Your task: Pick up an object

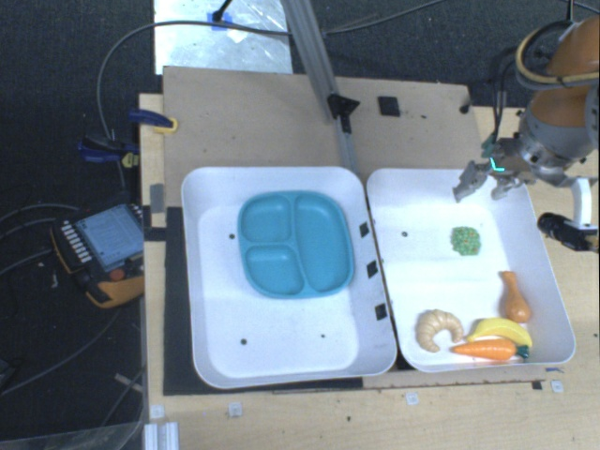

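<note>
In the right bin (412, 204) lie several toy foods. A green broccoli piece (465, 241) sits alone near the middle. Along the front edge are a tan croissant (439, 327), a yellow banana (502, 329) and an orange carrot (486, 350). A brown-orange gourd-shaped piece (513, 296) lies by the right wall. My gripper (486, 187) hangs over the bin's back right part, behind the broccoli and apart from it. Its fingers (466, 187) are spread open with nothing between them.
The left bin (211, 345) holds a blue divided plate (296, 243). A grey pole (309, 36) slants over the bench behind the bins. Clamps, cables and a small device lie off the bench to the left.
</note>
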You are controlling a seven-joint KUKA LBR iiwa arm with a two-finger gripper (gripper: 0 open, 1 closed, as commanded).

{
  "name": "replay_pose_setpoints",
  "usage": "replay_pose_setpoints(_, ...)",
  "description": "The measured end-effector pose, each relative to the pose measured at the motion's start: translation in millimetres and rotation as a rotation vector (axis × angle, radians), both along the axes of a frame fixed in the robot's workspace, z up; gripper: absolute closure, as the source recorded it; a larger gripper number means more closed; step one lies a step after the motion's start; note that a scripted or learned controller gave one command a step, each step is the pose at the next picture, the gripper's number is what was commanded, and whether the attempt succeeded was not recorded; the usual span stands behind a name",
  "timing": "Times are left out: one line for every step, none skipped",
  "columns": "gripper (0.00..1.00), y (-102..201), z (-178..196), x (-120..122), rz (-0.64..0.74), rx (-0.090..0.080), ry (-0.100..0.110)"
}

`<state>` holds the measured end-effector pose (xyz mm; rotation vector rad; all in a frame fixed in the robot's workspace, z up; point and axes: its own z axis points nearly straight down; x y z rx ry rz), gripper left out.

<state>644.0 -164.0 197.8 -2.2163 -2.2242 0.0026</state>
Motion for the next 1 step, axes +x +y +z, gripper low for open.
replay_pose_setpoints(0.0, 0.1, 2.2, 1.2, 0.001, -0.001, -0.004)
